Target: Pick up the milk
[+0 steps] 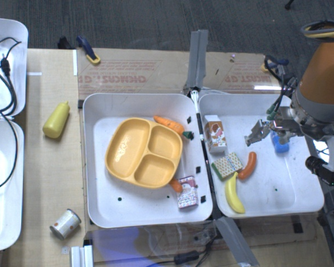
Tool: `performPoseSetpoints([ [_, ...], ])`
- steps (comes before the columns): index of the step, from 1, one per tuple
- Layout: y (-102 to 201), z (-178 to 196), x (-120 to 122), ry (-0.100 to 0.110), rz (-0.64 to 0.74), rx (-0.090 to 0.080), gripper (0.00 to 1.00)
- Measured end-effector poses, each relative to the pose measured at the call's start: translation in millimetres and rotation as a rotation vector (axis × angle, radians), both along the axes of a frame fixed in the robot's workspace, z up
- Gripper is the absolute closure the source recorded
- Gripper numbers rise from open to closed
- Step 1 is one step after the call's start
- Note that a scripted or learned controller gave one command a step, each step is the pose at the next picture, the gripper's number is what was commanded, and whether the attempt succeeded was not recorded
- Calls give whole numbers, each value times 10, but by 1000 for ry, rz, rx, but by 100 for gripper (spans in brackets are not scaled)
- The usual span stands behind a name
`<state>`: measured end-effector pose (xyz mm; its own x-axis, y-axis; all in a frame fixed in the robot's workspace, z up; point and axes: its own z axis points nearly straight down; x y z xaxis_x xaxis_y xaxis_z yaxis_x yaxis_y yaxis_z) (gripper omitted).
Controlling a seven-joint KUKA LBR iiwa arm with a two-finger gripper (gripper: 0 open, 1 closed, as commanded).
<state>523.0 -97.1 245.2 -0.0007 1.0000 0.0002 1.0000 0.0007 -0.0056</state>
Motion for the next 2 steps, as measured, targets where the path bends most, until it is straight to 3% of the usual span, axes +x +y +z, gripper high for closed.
performPoseSetpoints([
  [1, 625, -559, 230, 1, -174, -2, 0],
  [2, 985, -557, 691, -1, -156, -2, 0],
])
